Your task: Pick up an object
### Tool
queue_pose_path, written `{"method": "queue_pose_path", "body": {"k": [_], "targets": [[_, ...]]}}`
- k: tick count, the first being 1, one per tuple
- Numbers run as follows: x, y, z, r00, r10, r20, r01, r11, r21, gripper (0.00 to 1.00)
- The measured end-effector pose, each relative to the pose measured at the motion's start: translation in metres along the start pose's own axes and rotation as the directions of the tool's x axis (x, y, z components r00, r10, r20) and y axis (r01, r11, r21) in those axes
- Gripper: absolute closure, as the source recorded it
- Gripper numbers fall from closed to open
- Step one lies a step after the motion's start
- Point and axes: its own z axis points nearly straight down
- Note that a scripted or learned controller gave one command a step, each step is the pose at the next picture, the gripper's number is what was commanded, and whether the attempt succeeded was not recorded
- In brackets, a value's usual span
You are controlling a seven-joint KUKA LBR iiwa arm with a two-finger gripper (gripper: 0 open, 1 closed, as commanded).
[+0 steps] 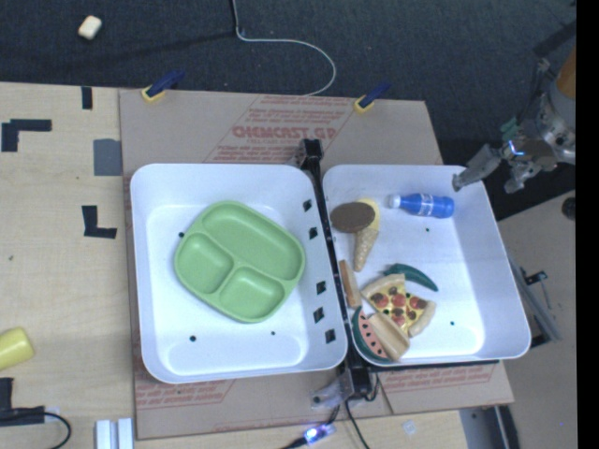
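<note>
Over the far right corner of the right bin, the gripper hovers, one grey finger visible; whether it is apart or together cannot be told. Just left of it, a small blue-and-white bottle lies on its side, likely light, stiff and prone to rolling, best pinched across its middle. Nearer sit an ice-cream cone toy, a pizza slice and a watermelon slice. A green divided plate fills the left bin. Red printing on the cardboard sheet is too blurred to read.

Single fixed view, set high above the bench, angled down, both white bins framed whole.
</note>
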Motion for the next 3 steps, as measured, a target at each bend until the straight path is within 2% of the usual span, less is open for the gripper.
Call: {"method": "queue_pose_path", "body": {"k": [1,2,3], "targets": [[-0.004,-0.071,0.147,1.000,0.004,-0.005,-0.004,1.000,0.015,0.00],[0.075,-0.129,0.067,1.000,-0.004,-0.004,0.004,1.000,0.003,0.00],[0.173,-0.125,0.009,1.000,-0.009,-0.002,0.009,1.000,-0.005,0.00]]}}
